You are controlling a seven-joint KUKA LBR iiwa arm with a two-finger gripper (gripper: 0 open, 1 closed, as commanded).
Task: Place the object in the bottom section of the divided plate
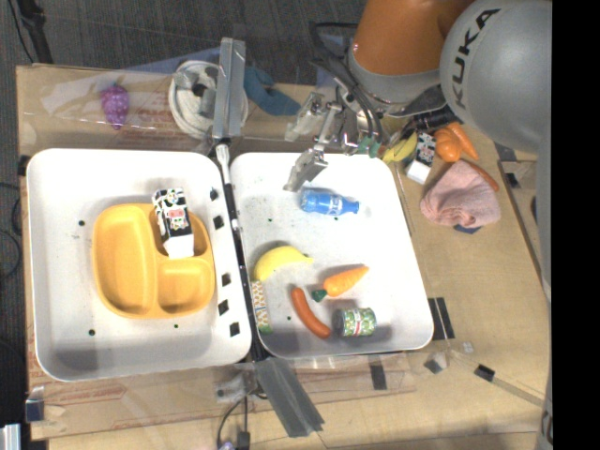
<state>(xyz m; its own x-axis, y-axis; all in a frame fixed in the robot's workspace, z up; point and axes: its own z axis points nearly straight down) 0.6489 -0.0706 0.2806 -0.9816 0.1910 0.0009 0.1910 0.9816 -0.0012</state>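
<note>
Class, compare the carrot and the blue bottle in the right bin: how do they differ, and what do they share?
The carrot is orange and tapers to a point; the blue bottle is blue and cylindrical with a cap. The carrot lies near the bin's middle, by the banana; the bottle lies farther back, just below the gripper. Both lie on their sides.

The arm (pixel 469 36) is cut off by the top edge, its bulk hiding part of the surface (pixel 525 279) and a banana (pixel 401 148) behind it.

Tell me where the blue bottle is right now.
The blue bottle lies on its side in the right bin, near its far edge, just below the gripper and above the banana and carrot.
</note>
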